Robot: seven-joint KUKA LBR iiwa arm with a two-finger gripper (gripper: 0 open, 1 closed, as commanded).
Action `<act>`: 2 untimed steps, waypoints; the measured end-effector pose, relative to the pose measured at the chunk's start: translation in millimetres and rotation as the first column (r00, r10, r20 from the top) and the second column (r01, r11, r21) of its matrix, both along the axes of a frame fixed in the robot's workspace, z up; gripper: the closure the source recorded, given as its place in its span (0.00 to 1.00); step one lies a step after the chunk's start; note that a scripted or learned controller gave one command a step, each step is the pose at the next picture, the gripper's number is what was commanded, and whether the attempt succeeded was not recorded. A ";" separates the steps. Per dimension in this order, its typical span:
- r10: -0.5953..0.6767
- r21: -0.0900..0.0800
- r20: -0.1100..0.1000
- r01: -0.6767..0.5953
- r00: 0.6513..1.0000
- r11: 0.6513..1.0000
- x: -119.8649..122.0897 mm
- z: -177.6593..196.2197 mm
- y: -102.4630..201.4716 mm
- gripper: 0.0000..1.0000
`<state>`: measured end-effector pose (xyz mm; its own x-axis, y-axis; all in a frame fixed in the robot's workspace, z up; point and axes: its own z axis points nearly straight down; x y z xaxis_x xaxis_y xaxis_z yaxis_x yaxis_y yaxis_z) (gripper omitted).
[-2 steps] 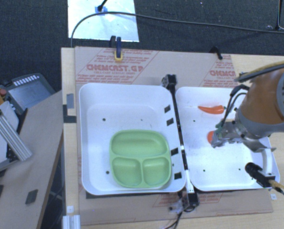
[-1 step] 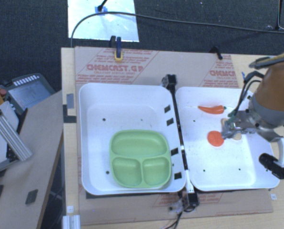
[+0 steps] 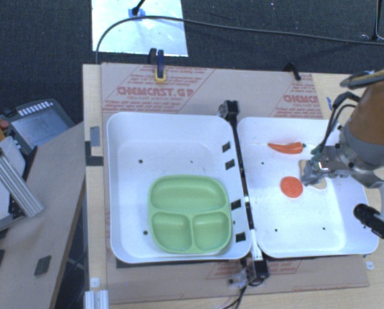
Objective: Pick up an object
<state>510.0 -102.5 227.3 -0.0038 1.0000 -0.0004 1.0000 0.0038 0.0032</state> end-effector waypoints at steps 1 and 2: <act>0.006 0.002 0.001 -0.006 1.000 1.000 0.4 10.3 53.4 1.00; 0.006 0.003 -0.002 -0.006 1.000 1.000 -8.2 0.5 109.6 1.00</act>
<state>501.8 7.1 227.8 -0.0100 0.9999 0.0026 0.9999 0.0100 0.0014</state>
